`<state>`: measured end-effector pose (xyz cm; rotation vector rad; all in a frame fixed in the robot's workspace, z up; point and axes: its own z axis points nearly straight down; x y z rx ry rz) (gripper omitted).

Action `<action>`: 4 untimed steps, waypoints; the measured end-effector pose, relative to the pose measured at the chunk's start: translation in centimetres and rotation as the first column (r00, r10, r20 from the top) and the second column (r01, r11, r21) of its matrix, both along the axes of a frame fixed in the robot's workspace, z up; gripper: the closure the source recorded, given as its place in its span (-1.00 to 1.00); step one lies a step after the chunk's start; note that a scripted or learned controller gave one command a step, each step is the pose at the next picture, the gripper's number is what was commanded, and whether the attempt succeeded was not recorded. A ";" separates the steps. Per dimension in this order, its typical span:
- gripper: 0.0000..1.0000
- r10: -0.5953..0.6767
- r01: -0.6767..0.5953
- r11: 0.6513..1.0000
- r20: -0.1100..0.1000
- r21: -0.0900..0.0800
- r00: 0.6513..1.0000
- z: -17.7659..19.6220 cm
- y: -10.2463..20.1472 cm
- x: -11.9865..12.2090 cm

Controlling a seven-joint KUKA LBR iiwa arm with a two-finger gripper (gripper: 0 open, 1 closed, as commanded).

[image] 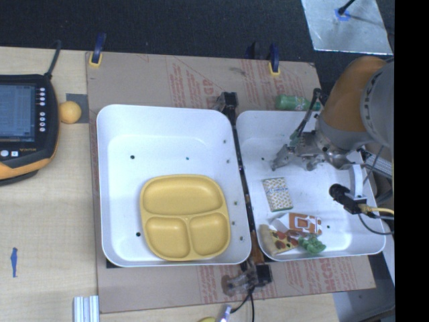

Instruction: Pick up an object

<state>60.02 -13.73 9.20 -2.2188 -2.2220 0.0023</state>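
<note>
Your gripper (pixel 283 154) sits low in the right bin (pixel 251 180), near that bin's far left part, with the arm (pixel 355 106) and its orange band coming in from the right. You cannot tell from this angle how far apart the gripper parts stand, and nothing can be seen held in it.

Just nearer the camera than the gripper lies a small patterned card (pixel 277 193), flat on the bin floor, apart from the gripper. Its long axis runs roughly away from the camera, tilted slightly to the left at the far end.

Further toward the camera from the gripper, along the bin's near wall, lies a cluster: an orange-and-white packet (pixel 305 224) lying flat with its long axis roughly left to right, a green item (pixel 312 245) beside it, and a tan and dark piece (pixel 273 239) to their left.

Left of the gripper, in the left bin (pixel 120 139), a yellow three-compartment tray (pixel 185 216) rests with its single large compartment on the far side.

On the surface (pixel 40 247) far left sit a handheld control pendant (pixel 23 126) and a yellow ball (pixel 70 111).
</note>
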 end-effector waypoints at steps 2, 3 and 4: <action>-1.00 0.000 0.000 1.000 -0.001 0.002 1.000 10.0 6.1 -2.4; -1.00 0.001 -0.001 1.000 -0.002 -0.001 1.000 9.9 6.8 -6.1; -1.00 0.003 -0.003 1.000 -0.003 0.000 1.000 9.9 6.8 -7.5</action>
